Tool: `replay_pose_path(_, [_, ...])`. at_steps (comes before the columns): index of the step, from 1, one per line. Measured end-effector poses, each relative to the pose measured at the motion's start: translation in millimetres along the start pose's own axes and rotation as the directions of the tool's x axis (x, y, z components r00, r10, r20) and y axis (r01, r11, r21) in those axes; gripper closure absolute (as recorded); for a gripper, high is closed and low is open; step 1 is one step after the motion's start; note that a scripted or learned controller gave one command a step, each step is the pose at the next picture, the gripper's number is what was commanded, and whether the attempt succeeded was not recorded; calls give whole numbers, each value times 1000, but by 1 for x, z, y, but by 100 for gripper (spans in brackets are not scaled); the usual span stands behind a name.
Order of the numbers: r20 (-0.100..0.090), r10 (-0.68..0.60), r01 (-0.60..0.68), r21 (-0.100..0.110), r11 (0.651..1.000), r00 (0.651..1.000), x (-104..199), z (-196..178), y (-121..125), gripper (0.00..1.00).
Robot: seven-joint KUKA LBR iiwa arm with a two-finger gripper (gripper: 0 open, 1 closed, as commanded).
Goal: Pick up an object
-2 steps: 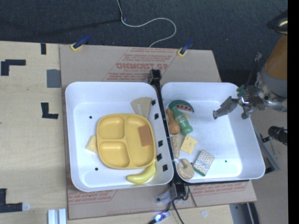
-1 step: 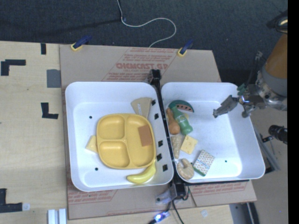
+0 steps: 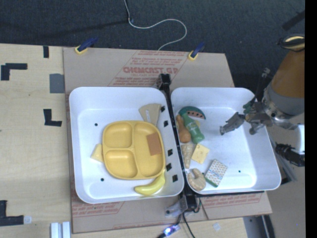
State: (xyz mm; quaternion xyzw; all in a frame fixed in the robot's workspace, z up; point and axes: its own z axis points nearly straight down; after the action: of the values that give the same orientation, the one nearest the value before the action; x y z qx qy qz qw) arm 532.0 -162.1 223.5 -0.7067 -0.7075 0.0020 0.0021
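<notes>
Several small items lie clustered along the far-left side of the right bin (image 3: 247, 180), well apart from the tool (image 3: 237, 124): a watermelon slice (image 3: 194, 114), a green bottle (image 3: 194, 130), an orange carrot-like piece (image 3: 183, 131), a yellow cheese wedge (image 3: 200, 153), a patterned packet (image 3: 216, 172) and a tan round piece (image 3: 196, 179). None touches the tool. Tool: hangs over the bare middle of the right bin, tilted leftward and downward; whether its fingers are spread or pressed together cannot be told; nothing seen between them. Arm (image 3: 290, 83): enters from the right, orange band above the wrist, bent over the bin's right rim. Farther left, in the left bin (image 3: 79, 133): a yellow divided plate (image 3: 131, 150) bearing a brown slab (image 3: 154, 144), a banana (image 3: 151, 185) at its near edge. Both bins rest on cardboard on the tabletop (image 3: 29, 148).
</notes>
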Motion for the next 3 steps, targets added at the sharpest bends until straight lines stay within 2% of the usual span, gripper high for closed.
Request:
replay_pose_path(1, [-1,-1,1,1,1000,1000,3,64,3,0])
replay_pose_path(3, [-4,-1,1,-2,1000,1000,6,137,1,0])
